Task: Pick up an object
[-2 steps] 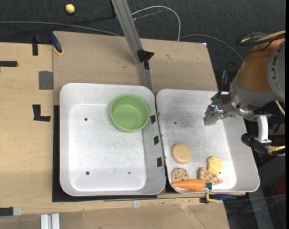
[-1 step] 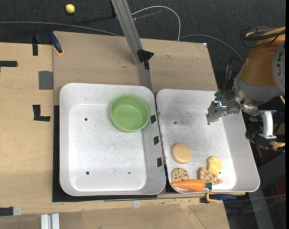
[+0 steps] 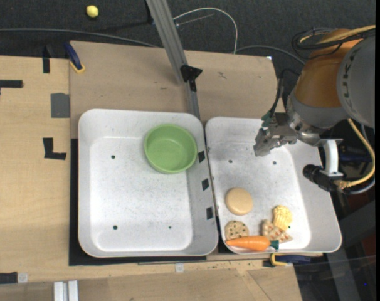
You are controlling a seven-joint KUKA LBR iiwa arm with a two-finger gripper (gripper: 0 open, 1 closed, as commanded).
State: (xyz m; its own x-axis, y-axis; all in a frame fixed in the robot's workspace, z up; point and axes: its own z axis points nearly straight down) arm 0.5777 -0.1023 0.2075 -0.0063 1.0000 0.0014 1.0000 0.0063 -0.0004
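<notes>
Over the right bin (image 3: 315,231), the end effector (image 3: 265,144) is poised; whether it is wide or narrow cannot be told. Nearer the bin's front, a round bun (image 3: 239,200) is judged light and rigid, best gripped across its sides.

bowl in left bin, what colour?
Green bowl, plain, no pattern; the camera view shows it.

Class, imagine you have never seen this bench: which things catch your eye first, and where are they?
The bright green bowl stands out, sitting near the back of the left bin. Next comes the grey arm with its orange band, reaching in from the right, its hand above the back part of the right bin. A small cluster of toy foods, including an orange carrot, lies at that bin's near end.
</notes>
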